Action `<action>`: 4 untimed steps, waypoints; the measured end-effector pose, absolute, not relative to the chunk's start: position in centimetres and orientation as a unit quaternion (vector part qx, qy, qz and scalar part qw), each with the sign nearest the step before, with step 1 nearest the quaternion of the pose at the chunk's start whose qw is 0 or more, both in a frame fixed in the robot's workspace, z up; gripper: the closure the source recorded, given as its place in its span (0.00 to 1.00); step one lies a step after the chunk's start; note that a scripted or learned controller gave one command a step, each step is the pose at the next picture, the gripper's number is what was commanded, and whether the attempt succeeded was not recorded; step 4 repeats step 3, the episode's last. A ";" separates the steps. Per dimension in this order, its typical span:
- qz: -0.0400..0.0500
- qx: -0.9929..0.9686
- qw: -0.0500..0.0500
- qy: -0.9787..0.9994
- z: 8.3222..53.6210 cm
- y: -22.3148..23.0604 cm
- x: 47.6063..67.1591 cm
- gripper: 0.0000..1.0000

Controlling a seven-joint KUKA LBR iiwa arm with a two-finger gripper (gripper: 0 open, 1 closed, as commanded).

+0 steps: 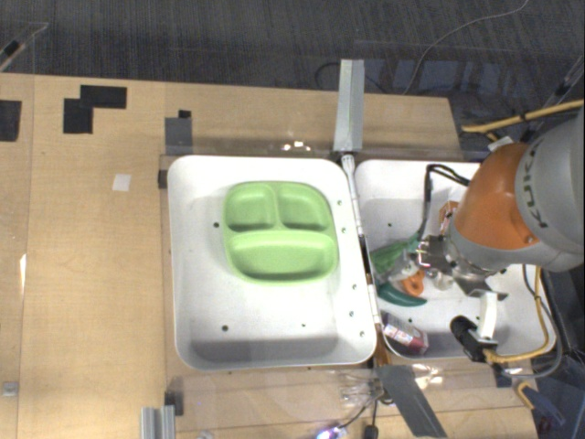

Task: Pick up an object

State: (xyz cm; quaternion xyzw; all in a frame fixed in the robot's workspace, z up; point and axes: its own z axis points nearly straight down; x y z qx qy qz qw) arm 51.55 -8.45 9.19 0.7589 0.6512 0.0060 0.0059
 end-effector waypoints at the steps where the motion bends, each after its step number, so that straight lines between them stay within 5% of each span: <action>1: 0.010 0.758 0.006 0.652 10.3 -8.1 51.9 1.00; 2: 0.000 0.761 0.000 0.649 12.0 -13.6 48.7 1.00; 3: 0.002 0.785 0.001 0.620 25.2 -6.1 48.8 1.00; 4: 0.002 0.785 0.001 0.620 25.2 -6.1 48.8 1.00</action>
